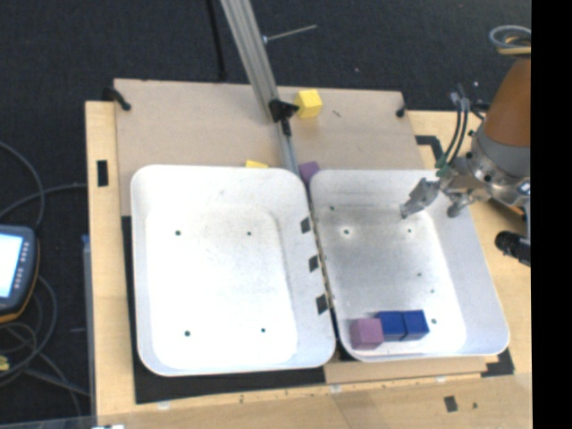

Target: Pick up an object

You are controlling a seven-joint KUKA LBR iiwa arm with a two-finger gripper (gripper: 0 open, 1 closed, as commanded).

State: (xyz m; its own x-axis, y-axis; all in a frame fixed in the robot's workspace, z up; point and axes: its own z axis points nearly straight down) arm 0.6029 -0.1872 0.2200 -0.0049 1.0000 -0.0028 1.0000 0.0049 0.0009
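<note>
Your gripper [435, 198] hangs over the right bin [465, 266] at about two o'clock; its fingers look spread apart with nothing between them, though the view is coarse. The blue block [401, 323] and purple block [365, 332] sit touching at the bin's six o'clock wall, probably awkward to grasp there.
</note>
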